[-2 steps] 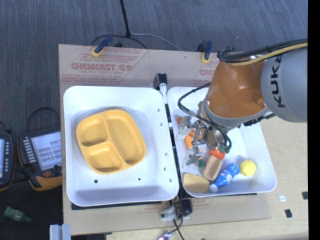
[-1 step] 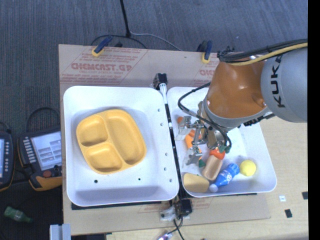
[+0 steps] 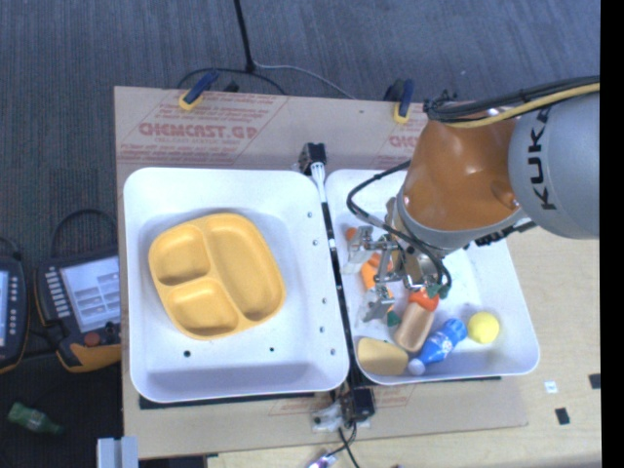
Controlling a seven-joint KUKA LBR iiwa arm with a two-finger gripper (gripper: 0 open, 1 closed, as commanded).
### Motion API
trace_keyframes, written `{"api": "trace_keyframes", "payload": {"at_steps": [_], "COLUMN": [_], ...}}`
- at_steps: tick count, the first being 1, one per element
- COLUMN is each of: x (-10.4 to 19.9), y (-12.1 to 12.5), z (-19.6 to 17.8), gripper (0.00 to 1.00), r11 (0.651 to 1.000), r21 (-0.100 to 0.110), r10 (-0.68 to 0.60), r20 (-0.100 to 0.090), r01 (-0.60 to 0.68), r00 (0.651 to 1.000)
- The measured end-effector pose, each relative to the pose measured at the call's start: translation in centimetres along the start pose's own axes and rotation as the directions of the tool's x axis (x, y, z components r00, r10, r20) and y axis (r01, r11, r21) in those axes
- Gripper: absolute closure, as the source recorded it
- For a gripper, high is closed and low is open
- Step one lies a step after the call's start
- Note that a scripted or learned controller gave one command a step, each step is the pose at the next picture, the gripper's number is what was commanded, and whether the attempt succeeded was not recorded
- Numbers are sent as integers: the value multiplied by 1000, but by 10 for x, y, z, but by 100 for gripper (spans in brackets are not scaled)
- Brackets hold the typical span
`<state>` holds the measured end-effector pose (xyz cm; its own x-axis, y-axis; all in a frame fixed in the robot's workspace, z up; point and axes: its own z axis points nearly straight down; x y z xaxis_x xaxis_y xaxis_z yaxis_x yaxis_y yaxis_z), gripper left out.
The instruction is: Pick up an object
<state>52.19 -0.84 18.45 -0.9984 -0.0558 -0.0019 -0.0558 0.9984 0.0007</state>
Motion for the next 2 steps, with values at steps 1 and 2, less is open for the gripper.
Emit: {"api": "trace_keyframes", "payload": {"at_steps": [1,2], "x": [0,0], "y": [0,0], "z": [0,0], "gripper": [0,0], "r11": [1000,1000], "r21": [0,0], "r10": [0,0], "r20": [0,0], "r01": [0,0], "r00": [1000,1000]}}
